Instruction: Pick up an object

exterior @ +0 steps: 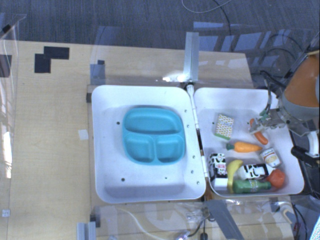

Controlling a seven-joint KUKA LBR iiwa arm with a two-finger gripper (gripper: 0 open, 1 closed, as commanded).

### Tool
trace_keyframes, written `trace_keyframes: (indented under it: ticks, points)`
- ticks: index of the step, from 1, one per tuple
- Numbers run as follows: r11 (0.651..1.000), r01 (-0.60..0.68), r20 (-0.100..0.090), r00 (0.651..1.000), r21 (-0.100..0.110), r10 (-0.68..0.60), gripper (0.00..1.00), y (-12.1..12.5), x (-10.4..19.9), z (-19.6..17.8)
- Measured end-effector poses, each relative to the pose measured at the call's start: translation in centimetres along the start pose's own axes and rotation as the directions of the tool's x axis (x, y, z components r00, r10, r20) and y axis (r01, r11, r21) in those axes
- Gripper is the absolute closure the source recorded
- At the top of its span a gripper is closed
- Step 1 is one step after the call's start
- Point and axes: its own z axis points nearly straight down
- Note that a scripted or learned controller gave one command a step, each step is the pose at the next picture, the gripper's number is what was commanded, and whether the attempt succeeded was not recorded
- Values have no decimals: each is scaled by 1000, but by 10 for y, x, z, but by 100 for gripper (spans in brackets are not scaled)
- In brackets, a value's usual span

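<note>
My gripper (262,123) hangs over the right side of the right bin (240,100), on the grey arm with its orange band (304,84). Just below it lies a small orange-red sausage-shaped piece (260,137), very close to the gripper's tip; whether they touch I cannot tell. An orange carrot (245,147) lies a little lower, and a small jar (270,157) sits to its right. A green patterned box (224,126) rests to the gripper's left.
Along the right bin's front edge lie a black-and-white carton (217,165), a banana (233,173), a cow-patterned carton (256,171), a green bottle (250,186) and a red tomato (278,178). The left bin (107,134) holds a blue divided tray (153,135).
</note>
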Motion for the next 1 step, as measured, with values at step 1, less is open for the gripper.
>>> trace_keyframes:
  ticks: [1]
  points:
    - [962,-274,1,962,14,274,100,-18,1,-58]
